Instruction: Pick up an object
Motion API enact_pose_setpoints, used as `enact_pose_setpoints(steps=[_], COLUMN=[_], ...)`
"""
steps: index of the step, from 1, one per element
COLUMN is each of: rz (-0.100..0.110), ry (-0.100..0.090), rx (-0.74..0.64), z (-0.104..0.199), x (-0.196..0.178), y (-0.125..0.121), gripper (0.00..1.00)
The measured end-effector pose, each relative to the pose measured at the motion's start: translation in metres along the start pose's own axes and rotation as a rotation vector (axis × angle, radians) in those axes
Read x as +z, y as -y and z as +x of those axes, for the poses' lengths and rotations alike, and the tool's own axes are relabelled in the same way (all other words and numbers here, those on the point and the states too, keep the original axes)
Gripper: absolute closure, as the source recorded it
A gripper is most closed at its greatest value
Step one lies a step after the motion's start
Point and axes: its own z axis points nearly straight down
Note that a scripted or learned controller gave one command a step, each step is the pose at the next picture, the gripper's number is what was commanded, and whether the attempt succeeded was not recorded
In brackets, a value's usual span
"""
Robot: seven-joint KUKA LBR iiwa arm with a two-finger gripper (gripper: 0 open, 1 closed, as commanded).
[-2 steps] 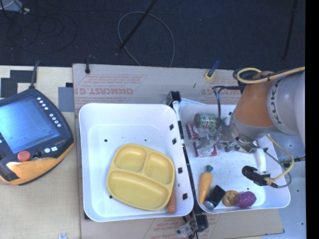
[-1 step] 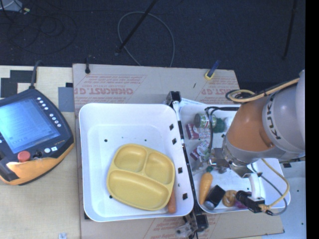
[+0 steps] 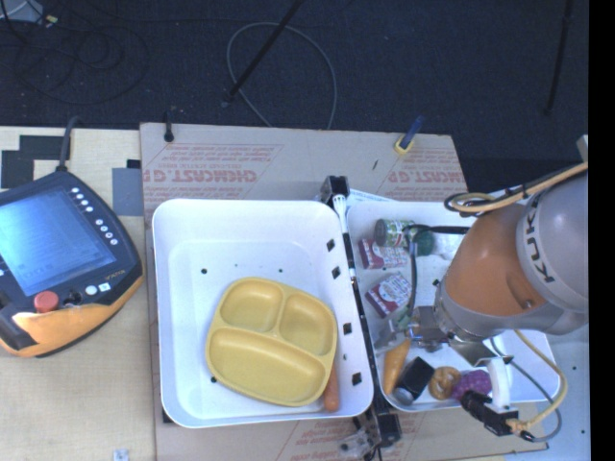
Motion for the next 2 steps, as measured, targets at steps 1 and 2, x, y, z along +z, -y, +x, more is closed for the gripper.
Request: enact_pose_setpoints(steps=[1, 2], rz=[0.001, -0.010], ry=[-0.003, 0.001], rx=[0.006, -0.009], z=[-0.001, 0.074], x=[-0.010, -0.104], y=[-0.001, -0.084], gripper=[1.00, 1.00])
